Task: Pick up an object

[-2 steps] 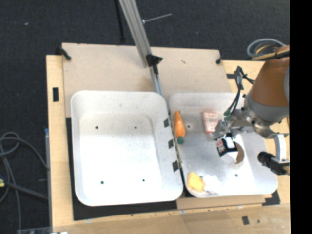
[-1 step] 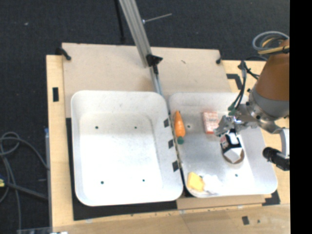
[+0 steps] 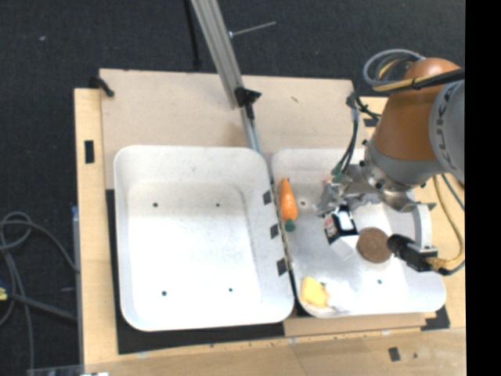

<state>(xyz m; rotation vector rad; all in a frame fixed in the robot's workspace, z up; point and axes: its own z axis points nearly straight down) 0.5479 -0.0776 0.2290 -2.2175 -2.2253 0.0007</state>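
- The yellow piece (image 3: 313, 292) is lying closest to the camera, in the near corner of the right bin (image 3: 395, 298). It is sitting nearer than the carrot (image 3: 287, 202) and slightly to the carrot's right in the view.
- The brown disc (image 3: 374, 245) is lying flat on the same bin's floor, nearer than the carrot and well to its right.
- The small black-and-white item (image 3: 341, 227) is sitting between the carrot and the brown disc, close beside the disc and about level with the carrot's green tip.
- The gripper (image 3: 335, 208) is hanging low over the right bin, to the right of the carrot and apart from it, directly beyond the black-and-white item. Contact with that item cannot be confirmed, and I cannot tell whether the gripper is released or clenched.
- The carrot is lying lengthwise against the right bin's left wall, its green end pointing toward the camera.
- The left bin (image 3: 196, 233) is sitting just to the carrot's left, across the shared edge.
- The arm (image 3: 407, 120) is reaching in from the right, farther back than the carrot.
- The metal rail (image 3: 219, 37) is slanting away from just beyond the carrot, across the bench (image 3: 172, 108).
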